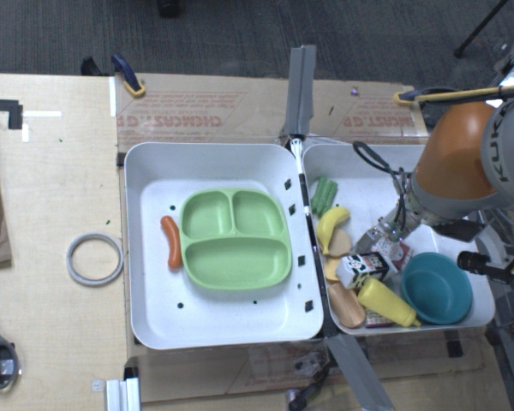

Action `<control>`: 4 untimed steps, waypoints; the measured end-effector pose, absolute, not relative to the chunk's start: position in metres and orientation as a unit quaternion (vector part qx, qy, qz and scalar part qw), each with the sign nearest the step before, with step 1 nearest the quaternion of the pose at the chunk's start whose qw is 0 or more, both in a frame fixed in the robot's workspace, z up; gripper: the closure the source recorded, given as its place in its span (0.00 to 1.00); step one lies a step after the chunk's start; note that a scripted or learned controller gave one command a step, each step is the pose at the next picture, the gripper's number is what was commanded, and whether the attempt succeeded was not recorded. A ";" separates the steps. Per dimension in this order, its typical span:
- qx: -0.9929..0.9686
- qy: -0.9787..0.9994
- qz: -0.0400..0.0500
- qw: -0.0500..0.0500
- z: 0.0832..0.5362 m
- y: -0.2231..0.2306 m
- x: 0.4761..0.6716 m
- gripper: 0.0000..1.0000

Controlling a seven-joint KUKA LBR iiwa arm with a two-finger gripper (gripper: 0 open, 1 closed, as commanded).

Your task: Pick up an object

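Note:
My gripper [384, 236] hangs low in the right bin [360, 157], under the orange band of the arm. It sits just above and to the right of a black-and-white toy [361, 268] and just left of a teal bowl [437, 288]. A yellow banana [332, 228] and a green item [324, 195] lie to its left. In front of it are a yellow bottle [387, 303] and a tan piece [346, 306]. Part of a flat reddish packet [395, 253] shows under the gripper.
The left bin [146, 255] holds a green divided plate [236, 240] and an orange sausage-shaped toy [170, 242]. A grey ring [94, 258] lies on the bench left of the bins. A metal divider [301, 92] stands between the bins at the back.

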State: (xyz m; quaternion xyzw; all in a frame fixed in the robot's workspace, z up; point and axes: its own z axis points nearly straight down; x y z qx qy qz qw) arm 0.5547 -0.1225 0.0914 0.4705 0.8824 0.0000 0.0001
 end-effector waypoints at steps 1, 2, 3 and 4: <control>0.518 0.855 0.000 0.001 0.092 -0.121 0.654 0.00; 0.518 0.856 -0.002 -0.001 0.100 -0.121 0.653 1.00; 0.543 0.840 -0.003 -0.004 0.092 -0.150 0.657 1.00; 0.572 0.820 -0.001 0.000 0.218 -0.113 0.592 1.00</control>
